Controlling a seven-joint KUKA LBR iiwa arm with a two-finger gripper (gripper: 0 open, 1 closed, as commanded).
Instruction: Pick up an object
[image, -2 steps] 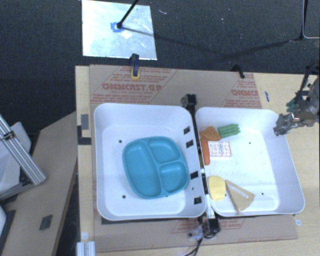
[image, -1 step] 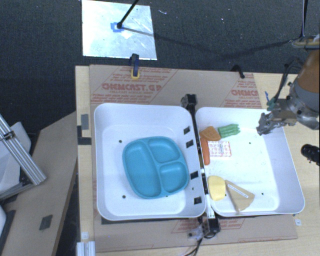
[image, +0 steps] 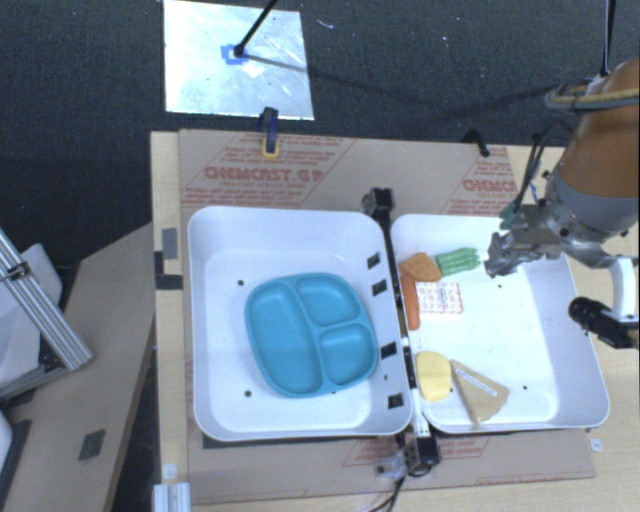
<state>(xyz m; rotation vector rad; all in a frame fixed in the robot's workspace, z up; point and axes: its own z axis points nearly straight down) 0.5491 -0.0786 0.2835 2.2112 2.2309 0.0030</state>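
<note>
The right bin (image: 560, 400) holds several small items along its left side: an orange piece (image: 421, 267), a green piece (image: 457, 261), a thin orange stick (image: 412, 302), a white card with red print (image: 439, 298), a yellow piece (image: 433, 375) and a tan wedge (image: 480, 391). My gripper (image: 502, 258) hangs over the upper part of this bin, just right of the green piece. Nothing shows between its tips.
The left bin (image: 215, 400) holds a blue divided tray (image: 308, 332). A black clip (image: 379, 203) sits where the two bins meet at the back. A shiny metal sheet (image: 238, 58) lies beyond the bench. A metal rail (image: 40, 310) stands at the far left.
</note>
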